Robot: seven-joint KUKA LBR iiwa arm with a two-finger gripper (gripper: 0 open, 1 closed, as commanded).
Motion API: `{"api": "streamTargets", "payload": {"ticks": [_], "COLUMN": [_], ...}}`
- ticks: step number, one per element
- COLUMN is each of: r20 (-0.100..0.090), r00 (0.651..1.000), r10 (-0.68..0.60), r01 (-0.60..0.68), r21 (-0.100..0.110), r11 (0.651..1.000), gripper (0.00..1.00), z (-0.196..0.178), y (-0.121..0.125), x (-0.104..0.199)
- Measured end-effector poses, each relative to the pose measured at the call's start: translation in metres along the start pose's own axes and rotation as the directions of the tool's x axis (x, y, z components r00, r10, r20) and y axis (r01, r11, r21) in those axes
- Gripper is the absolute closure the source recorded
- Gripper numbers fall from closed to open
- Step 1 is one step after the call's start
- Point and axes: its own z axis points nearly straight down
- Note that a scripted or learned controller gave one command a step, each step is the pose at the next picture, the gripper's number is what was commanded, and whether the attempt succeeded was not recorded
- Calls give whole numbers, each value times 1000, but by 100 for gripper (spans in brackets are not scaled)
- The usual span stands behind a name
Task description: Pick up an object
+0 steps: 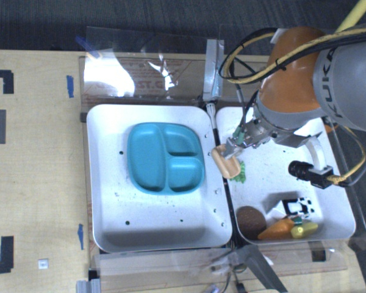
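Nearest and highest: grey arm with orange band, reaching in from right. Below it, gripper at the right bin left wall, clamped on a tan block-like object, something green just beside it. Looks light and rigid; best gripped across flat sides, mid-length. Further down: brown ball, carrot, small black-and-white toy along near edge. Left bin carrying blue divided plate.
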Motion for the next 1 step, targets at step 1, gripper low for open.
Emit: {"api": "streamTargets", "payload": {"ticks": [1], "r20": [2], "r00": [1000], "r10": [1], "r01": [-1], "r21": [-3], "r11": [1000], "gripper": [100], "z": [-11], "y": [1], "x": [-1]}}
